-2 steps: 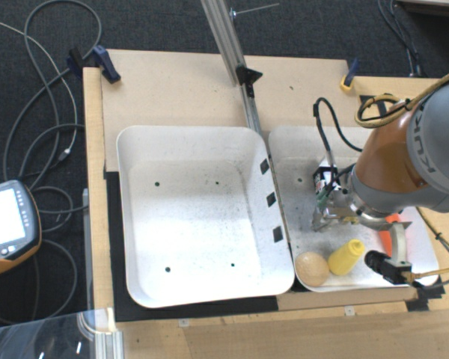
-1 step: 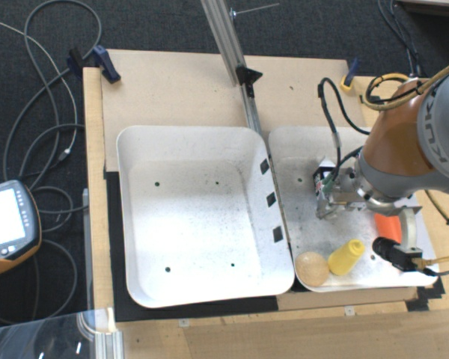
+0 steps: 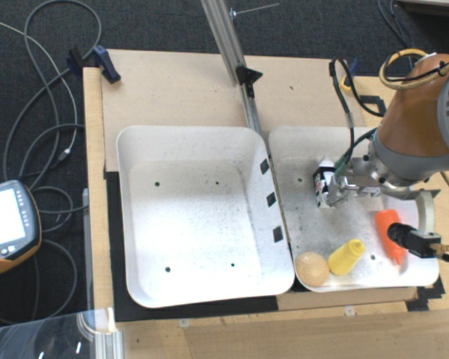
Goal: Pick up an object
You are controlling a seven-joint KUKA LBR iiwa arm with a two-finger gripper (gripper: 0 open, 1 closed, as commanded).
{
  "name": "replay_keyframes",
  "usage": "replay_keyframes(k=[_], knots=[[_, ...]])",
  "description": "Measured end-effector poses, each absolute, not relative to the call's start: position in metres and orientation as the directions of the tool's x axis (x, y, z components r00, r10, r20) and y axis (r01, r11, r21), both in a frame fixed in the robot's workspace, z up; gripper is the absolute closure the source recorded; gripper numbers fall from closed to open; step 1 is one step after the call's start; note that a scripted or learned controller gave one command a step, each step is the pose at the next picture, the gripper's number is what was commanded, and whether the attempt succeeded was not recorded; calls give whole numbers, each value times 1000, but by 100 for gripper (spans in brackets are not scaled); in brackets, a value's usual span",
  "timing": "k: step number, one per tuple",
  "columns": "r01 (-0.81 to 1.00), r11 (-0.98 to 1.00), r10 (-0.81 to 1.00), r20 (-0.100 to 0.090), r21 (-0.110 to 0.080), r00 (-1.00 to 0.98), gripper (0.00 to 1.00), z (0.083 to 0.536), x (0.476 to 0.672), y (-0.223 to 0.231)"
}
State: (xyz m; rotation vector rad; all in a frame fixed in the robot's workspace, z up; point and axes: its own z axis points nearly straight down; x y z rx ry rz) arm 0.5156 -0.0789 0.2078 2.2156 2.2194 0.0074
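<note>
My gripper [image 3: 325, 188] hangs over the middle of the right bin [image 3: 303, 144], pointing left from the grey and orange arm. A yellow bottle-shaped object [image 3: 346, 257] lies near the bin's front edge, with a tan round ball [image 3: 311, 268] just left of it. An orange carrot-like object [image 3: 391, 234] lies at the bin's right side, partly under a black part of the arm. The gripper sits above and left of these three objects, apart from them. Nothing shows between its fingers.
The left bin [image 3: 135, 155] stands beside the right one, split from it by a ridge with black tabs [image 3: 270, 198]. A metal pole [image 3: 224, 36] slants in from the top. Cables [image 3: 348, 103] trail along the arm at the upper right.
</note>
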Motion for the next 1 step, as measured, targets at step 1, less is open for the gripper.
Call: replay_keyframes(k=[1], knots=[[1000,1,1000,-1,2,-1,100,205,516,-79]])
